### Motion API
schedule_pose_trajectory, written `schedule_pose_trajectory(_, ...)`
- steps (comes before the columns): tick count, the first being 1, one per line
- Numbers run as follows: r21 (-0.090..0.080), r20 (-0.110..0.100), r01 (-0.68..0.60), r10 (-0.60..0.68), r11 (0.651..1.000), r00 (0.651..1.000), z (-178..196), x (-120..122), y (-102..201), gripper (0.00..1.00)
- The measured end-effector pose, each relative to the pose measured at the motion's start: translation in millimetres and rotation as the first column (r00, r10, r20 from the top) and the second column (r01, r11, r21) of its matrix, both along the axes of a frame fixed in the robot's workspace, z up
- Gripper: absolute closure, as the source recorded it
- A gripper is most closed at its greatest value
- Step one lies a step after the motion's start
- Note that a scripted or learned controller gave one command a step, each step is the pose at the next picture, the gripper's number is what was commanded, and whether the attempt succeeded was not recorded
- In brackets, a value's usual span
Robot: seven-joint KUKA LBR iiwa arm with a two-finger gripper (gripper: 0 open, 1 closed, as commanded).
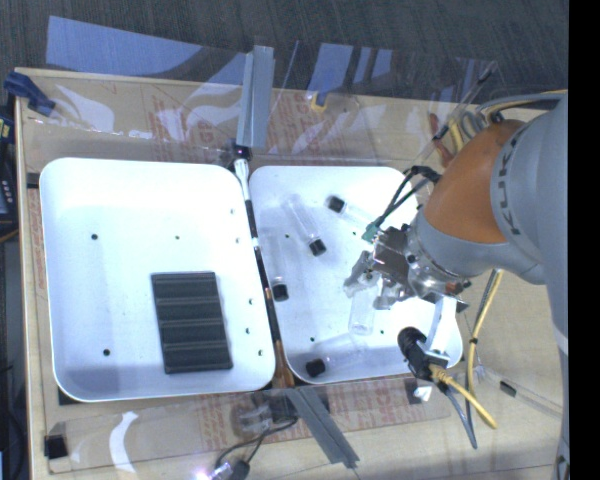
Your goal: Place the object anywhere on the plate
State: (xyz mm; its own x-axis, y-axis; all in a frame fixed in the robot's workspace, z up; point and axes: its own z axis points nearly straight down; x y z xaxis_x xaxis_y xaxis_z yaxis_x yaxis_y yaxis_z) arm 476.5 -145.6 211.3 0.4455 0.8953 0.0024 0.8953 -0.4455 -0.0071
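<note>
Object: I see clear black-capped tubes [312,230] lying in the right bin [280,193].
Plate: dark ribbed plate [191,321], left bin [70,193].
Gripper [365,280]: over right bin; I cannot tell its state.

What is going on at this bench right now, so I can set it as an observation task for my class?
A grey robot arm reaches in from the right and hangs its gripper over the right bin. Several clear tubes with black caps lie scattered in that bin. The dark ridged plate sits in the left bin with nothing on it, so the placing is not yet done. Whether the gripper has hold of a tube is not clear.
</note>
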Motion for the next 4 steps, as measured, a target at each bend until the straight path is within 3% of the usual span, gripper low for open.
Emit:
schedule_pose_trajectory(1, -0.003, -0.003, 0.146, -0.146, 0.989, 0.989, 3.3, -0.2, 89.2, 1.00)
schedule_pose_trajectory(2, -0.009, -0.002, 0.713, -0.713, 0.702, 0.702, -21.6, 37.4, 174.8, 1.00)
schedule_pose_trajectory(3, -0.008, 0.002, 0.770, -0.770, 0.638, 0.638, -21.0, 93.9, 193.5, 1.00)
schedule_pose_trajectory(4, -0.005, 0.004, 0.785, -0.785, 0.620, 0.620, -11.3, 155.9, 182.9, 1.00)
